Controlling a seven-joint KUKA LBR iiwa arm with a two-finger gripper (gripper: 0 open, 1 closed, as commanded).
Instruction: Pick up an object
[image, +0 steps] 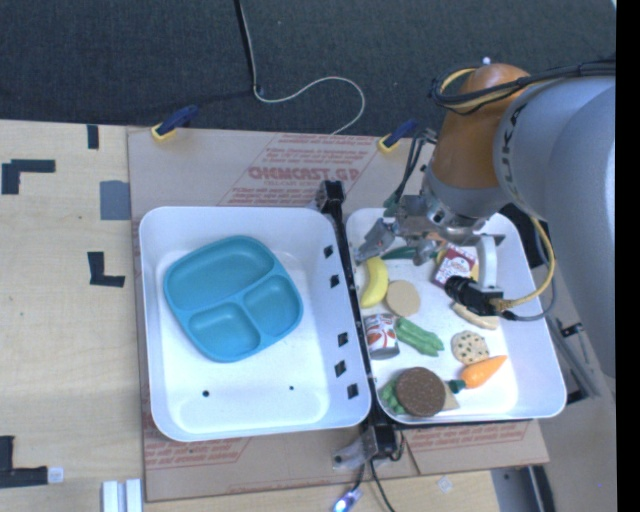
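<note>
Yellow banana (374, 283) just below the hand (383, 240), hand's grip state unclear, right bin (535, 330)

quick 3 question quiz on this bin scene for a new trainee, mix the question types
1. True or false: the blue three-compartment plastic plate lies in the left white bin.
2. Which toy lies nearest the gripper? A) yellow banana B) orange carrot C) round brown burger patty
3. Fill in: the green pea pod lies in the ___ white bin.

Key: 1 true; 2 A; 3 right
</note>
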